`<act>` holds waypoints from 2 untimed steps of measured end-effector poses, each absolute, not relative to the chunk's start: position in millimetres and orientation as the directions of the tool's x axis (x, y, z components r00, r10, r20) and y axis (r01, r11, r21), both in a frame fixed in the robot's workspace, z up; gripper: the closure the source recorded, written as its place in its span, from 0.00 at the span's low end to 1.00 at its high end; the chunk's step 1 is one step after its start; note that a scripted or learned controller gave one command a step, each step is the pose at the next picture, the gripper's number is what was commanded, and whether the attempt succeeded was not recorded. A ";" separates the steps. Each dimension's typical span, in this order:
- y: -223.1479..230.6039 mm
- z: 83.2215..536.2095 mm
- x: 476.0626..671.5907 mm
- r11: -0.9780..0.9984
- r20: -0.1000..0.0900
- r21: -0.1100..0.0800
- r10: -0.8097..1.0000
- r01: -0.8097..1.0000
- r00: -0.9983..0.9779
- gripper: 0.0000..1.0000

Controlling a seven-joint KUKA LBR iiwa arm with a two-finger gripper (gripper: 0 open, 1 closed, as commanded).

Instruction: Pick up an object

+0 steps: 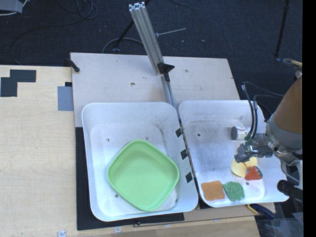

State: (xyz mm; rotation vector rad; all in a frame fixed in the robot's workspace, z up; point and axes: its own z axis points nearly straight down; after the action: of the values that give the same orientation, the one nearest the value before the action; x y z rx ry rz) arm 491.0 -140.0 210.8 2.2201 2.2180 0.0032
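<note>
2 shallow white bins sit side by side on the pale table [123,75]. The left white bin [94,132] holds a light green square plastic plate [143,174], lying flat near its front. The right white bin [207,127] holds 4 small things clustered at its front right corner: a pale yellow rounded piece [240,169], a small red piece [254,173] just beside it, a flat orange square piece [213,190] and a dark green lumpy piece [234,190] next to that. The grey arm's gripper [245,154] hangs low, directly over the yellow piece; whether the jaws are spread or pressed together I cannot tell.
</note>
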 end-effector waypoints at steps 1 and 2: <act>-140.3 243.4 491.6 0.000 -0.001 0.003 1.000 1.000 0.000 1.00; -94.2 250.2 502.4 0.003 0.000 0.000 1.000 1.000 -0.003 1.00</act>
State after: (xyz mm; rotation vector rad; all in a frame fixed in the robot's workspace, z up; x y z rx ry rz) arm 502.4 -94.2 250.2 2.2178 2.2251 -0.0001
